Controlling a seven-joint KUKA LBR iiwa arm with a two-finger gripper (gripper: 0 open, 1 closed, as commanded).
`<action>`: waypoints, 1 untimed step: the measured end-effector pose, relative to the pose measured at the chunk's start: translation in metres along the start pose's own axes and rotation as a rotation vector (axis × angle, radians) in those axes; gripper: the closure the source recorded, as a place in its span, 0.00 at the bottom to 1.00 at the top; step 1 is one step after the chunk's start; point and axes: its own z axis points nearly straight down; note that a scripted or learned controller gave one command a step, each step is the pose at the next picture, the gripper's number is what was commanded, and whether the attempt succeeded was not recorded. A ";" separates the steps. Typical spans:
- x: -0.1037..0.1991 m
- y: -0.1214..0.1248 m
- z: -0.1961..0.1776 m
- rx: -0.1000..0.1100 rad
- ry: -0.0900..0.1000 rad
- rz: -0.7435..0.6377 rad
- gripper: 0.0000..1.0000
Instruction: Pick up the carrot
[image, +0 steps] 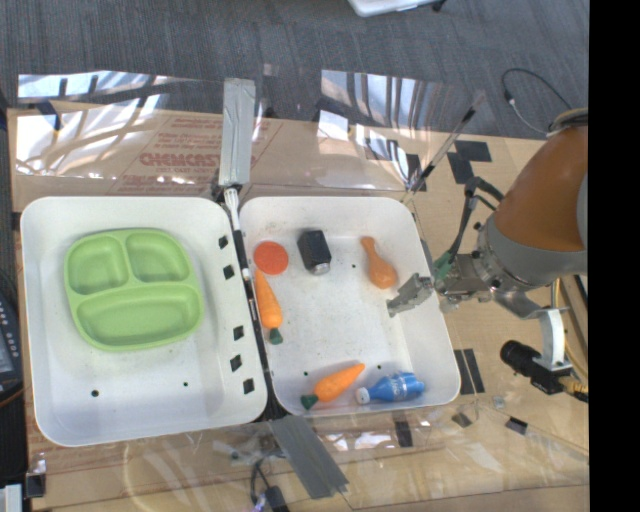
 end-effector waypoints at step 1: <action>0.052 -0.010 0.099 0.002 0.001 0.100 0.00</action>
